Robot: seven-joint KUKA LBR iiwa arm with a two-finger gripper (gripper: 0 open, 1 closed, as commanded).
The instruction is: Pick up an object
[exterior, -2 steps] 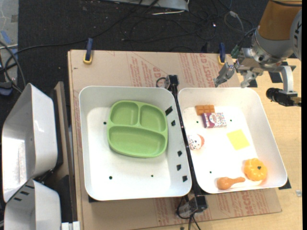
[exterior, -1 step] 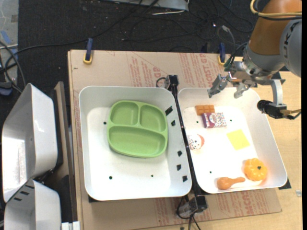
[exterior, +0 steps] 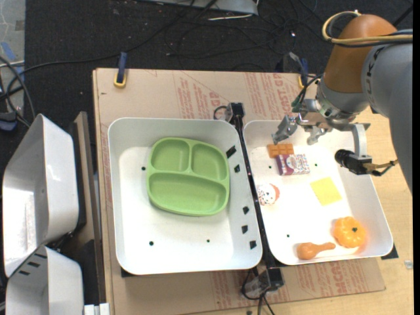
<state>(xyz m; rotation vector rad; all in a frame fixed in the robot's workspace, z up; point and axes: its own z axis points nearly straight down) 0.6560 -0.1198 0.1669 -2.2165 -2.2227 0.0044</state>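
My gripper [exterior: 299,132] hangs over the far part of the right bin [exterior: 377,205], its two fingers spread apart with nothing between them. Just below it lie a small orange block [exterior: 280,150] and a purple and white carton [exterior: 293,164]. A yellow square [exterior: 325,191] lies in the middle of that bin. A small white and red toy [exterior: 267,193] sits near its left wall. An orange pumpkin [exterior: 348,232] and an orange gourd-shaped piece [exterior: 314,249] lie at the near right.
The left bin [exterior: 125,176] holds a green divided plate [exterior: 189,176]. Black clamps run along the seam between the two bins. White containers [exterior: 36,189] stand off the bench's left side.
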